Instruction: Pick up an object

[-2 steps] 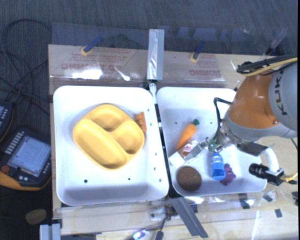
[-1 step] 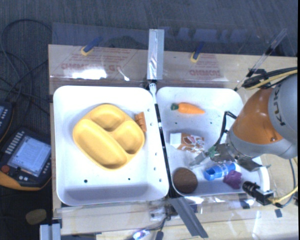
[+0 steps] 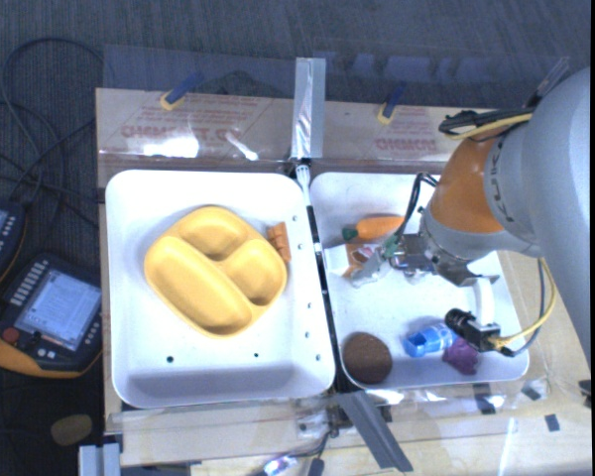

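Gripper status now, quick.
Gripper: down in the right bin beside the toy carrot; whether it is open, shut or holding anything cannot be told from this view.

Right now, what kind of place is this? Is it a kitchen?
Probably a robot lab, not a kitchen. A grey robot arm reaches over two white bins of toy-like things, such as a carrot, and a handheld control screen with cables lies on the floor.

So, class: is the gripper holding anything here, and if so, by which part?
It cannot be told. The gripper is low in the right bin, beside the toy carrot, but no object shows clearly between its fingers.
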Available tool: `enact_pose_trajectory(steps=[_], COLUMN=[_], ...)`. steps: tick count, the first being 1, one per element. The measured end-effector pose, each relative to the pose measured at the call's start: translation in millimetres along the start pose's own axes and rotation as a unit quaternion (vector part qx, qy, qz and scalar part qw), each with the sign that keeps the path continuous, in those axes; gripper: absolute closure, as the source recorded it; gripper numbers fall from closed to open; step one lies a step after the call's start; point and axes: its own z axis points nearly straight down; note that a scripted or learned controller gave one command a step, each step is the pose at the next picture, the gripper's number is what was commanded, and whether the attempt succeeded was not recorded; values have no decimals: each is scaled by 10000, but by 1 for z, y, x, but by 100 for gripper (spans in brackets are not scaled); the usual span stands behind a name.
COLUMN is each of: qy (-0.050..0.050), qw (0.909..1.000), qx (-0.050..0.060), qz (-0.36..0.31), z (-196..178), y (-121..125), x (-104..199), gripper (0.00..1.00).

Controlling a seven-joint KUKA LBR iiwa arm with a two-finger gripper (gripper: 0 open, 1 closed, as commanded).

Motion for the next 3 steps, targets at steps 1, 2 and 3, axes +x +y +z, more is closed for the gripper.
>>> enact_pose_trajectory(steps=[1,2,3], qy=[6,101,-14], qw=[9997,9983,9967], qx=[28,379,159], qz=[-243,-441,-801], z=[2,2,3], y=[66,95,87], x=[-9,-22,-16], gripper=[0,0,0])
